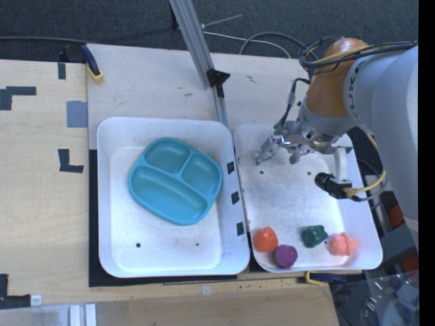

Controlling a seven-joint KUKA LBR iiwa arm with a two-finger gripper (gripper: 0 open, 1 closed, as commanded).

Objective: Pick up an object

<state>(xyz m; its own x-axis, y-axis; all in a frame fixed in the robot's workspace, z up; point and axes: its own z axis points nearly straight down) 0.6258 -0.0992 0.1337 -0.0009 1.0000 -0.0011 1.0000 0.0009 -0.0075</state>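
Fingers [270, 149] spread over right bin [292, 189] (speckled white), wooden bench [41, 182], dark floor [81, 9]

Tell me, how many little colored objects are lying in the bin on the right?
4, along its near edge: orange, purple, dark green, pink-orange. The arm may hide others.
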